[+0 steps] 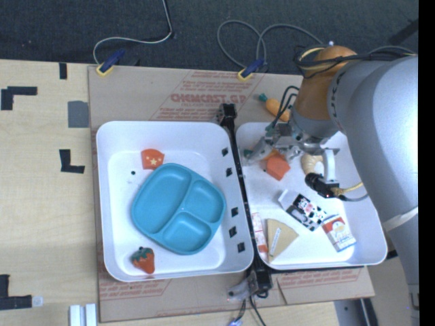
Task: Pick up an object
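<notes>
Beneath the wrist, claw (277,152) tips blur above orange block (276,168).

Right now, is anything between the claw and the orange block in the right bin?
Nothing visible. The claw hangs right over the orange block in the right bin; the nearest items, a cream piece and a black-and-white packet, lie off to the side.

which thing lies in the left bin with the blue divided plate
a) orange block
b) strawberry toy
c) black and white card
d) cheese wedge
b: the strawberry toy lies in the left bin just below the blue divided plate; the others sit in the right bin.
</notes>
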You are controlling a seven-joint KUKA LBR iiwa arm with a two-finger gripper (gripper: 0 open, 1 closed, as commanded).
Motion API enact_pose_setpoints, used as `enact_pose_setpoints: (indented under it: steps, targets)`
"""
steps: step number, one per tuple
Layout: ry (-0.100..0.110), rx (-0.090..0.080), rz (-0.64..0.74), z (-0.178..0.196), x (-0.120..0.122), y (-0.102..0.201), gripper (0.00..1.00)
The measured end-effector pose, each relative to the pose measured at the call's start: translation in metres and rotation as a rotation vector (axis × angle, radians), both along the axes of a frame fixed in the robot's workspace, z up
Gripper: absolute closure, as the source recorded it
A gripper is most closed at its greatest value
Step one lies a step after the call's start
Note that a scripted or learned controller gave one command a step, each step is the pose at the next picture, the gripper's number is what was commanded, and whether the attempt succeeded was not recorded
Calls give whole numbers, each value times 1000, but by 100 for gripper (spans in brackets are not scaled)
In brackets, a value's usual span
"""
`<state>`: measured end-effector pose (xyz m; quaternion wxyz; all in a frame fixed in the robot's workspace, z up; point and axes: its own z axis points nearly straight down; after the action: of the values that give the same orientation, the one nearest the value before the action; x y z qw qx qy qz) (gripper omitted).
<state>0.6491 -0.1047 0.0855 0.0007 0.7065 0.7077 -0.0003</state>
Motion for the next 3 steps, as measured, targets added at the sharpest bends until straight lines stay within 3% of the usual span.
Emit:
enact_pose_setpoints:
  steps: [1, 2, 3]
  targets:
    - [-1, -2, 1, 10, 0, 0, 100]
    - [0, -2, 1, 10, 0, 0, 0]
    - [1, -2, 2, 19, 0, 0, 100]
